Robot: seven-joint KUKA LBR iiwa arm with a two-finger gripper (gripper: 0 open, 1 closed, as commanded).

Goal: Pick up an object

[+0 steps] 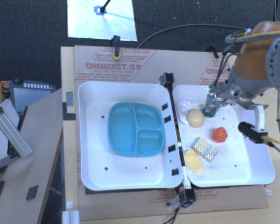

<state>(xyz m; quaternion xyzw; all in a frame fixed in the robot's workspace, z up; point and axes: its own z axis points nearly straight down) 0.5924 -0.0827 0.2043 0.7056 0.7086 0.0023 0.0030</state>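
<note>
Arm [259, 55] low over right bin [259, 164], gripper [210, 108] just beside cream ball [195, 118], finger state unclear, red piece [219, 134] near, blue tray [134, 129] in left bin [91, 139]

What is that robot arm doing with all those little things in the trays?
The robot arm is reaching in from the right with its pincer low in the right bin, right beside a cream-coloured ball. It is trying to pick something up, but nothing sits between its fingers yet. A red object, a patterned block and a yellow object lie nearby in the same bin. The left bin holds a blue divided plate.
</note>
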